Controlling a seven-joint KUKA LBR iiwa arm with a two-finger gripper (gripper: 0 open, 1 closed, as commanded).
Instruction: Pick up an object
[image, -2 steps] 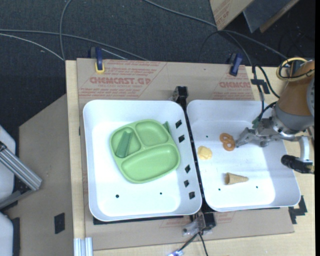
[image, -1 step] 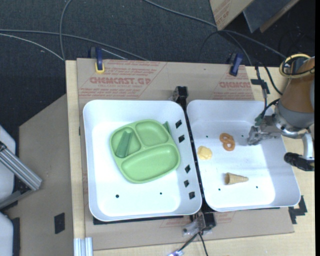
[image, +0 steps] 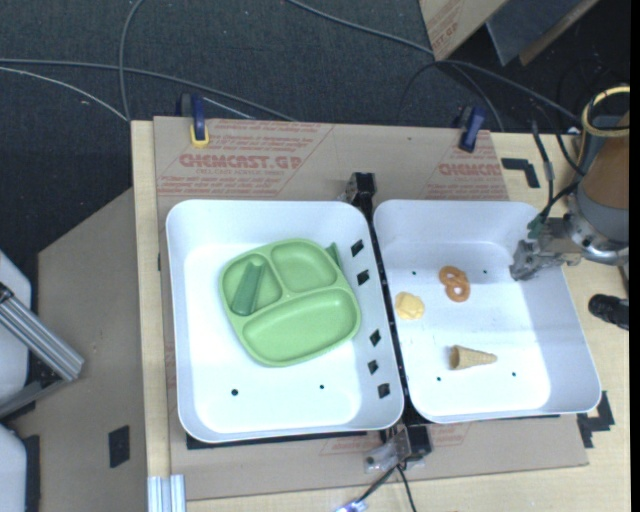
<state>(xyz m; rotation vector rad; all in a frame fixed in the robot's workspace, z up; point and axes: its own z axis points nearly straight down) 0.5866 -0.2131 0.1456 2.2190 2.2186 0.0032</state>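
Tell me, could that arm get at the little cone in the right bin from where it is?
Probably yes. The cone lies alone on the right bin's floor, apart from the other two bits, and the end effector is over the same bin's far right side.

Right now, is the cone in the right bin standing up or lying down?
Lying down. The cone rests on its side on the right bin's floor, wide end toward the left bin, tip pointing right.

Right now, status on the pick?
Hand over right bin's upper right rim, nothing seen in it. Pretzel, yellow piece, cone lie loose in the bin. Nothing blocking them.
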